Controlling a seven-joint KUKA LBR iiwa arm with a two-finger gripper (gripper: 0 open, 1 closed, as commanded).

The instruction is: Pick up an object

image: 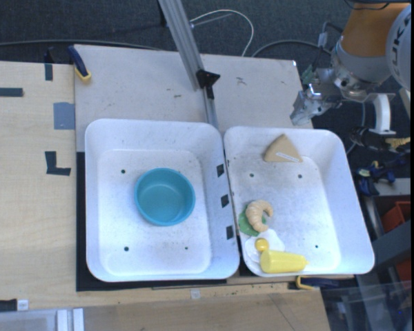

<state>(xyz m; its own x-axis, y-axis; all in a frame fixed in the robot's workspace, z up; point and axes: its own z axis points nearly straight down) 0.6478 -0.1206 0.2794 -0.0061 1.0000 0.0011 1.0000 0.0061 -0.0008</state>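
Gripper [305,107] parked outside right bin's [345,185] far edge, can't tell its state from my seat | tan wedge [283,149] just inside that bin, near gripper, not touching

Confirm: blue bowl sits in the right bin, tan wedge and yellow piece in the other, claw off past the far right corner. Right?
Not quite. The camera view shows the blue bowl in the left bin; the tan wedge and yellow piece lie in the right bin. The claw is indeed beyond that bin's far corner.
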